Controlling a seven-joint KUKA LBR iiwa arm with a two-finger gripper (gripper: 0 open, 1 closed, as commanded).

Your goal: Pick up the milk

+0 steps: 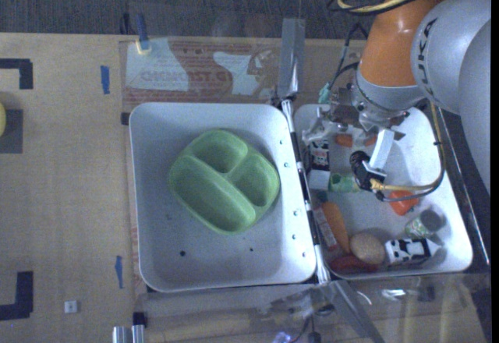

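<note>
The milk is a small carton with black and white cow patches, lying on its side in the near right corner of the right bin. My gripper hangs over the far left part of that bin, below the orange band of the arm. It is well away from the milk, up and to the left of it. Nothing shows in its grasp.
The right bin also holds a dark bottle, a green item, a carrot, a tan round item, an orange-red piece and a grey-green piece. A green divided plate lies in the left bin.
</note>
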